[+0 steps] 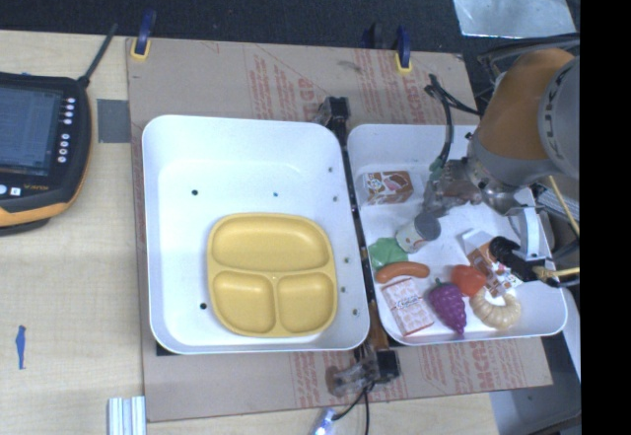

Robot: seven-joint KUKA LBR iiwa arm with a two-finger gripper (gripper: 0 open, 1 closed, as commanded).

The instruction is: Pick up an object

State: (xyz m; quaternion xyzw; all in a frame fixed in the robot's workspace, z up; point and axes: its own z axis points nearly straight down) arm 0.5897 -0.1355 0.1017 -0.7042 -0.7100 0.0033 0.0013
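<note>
Camera view shows you the tool (428, 223) low in the right bin (552, 326), beside a green toy (387, 251) and a sausage (401, 272). You cannot tell its state. Crowded toys may make it catch two or slip.

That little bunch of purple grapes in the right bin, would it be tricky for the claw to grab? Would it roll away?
The purple grapes look like a lumpy toy cluster, so they would probably wobble rather than roll far. The bumpy, glossy surface may let two fingers slip off. They lie packed between a small card packet and a ring-shaped pastry, so a push would likely nudge those neighbours too.
</note>
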